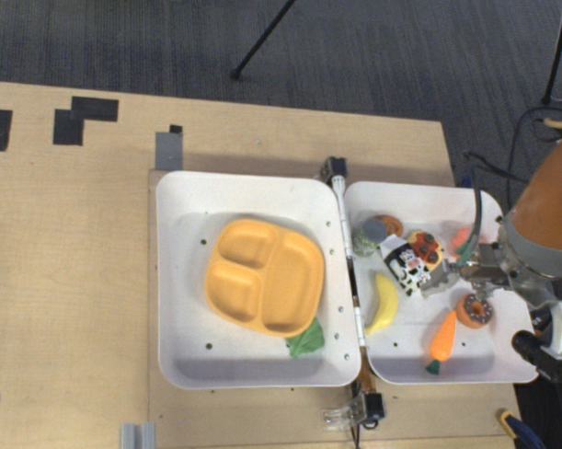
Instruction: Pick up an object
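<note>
The right bin (497,365) holds several small toys: a yellow banana (385,304), an orange carrot with a green top (442,340), a brown sprinkled donut (474,311), a black-and-white carton (404,263) and an orange-red piece (425,245) just behind it. My gripper (438,273) reaches in from the right, low over the middle of this bin. Its tip is right beside the carton's right side and above-left of the donut. Nothing is visibly held between its fingers.
The left bin (183,262) carries a yellow divided plate (265,274) with a green scrap (307,340) at its lower right corner. A grey-brown toy (382,227) and a greenish one (365,240) lie at the right bin's back left. The arm's orange band (550,205) overhangs the right rim.
</note>
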Robot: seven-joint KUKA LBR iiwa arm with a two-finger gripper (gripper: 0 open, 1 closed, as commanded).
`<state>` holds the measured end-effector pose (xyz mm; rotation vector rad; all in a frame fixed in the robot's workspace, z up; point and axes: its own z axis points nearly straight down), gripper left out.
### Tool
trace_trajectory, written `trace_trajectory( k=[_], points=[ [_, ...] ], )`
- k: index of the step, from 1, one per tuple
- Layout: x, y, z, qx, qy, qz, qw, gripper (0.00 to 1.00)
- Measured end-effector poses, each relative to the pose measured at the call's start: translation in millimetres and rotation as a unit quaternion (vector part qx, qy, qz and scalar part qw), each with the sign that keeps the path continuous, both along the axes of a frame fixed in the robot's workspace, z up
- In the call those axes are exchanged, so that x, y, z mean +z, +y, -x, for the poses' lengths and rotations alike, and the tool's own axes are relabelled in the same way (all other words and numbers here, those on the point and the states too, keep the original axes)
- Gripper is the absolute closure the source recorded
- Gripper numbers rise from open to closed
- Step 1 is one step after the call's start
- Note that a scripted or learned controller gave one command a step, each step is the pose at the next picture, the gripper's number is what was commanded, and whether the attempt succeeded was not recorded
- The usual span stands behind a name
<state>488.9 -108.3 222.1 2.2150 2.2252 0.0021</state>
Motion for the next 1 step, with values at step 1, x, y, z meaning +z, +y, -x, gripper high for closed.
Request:
trace_trajectory(
  k=[1],
  points=[
    [-117.0, -41.2, -6.5, 0.020, 0.001, -0.0012, 0.9998, 0.00]
  ],
)
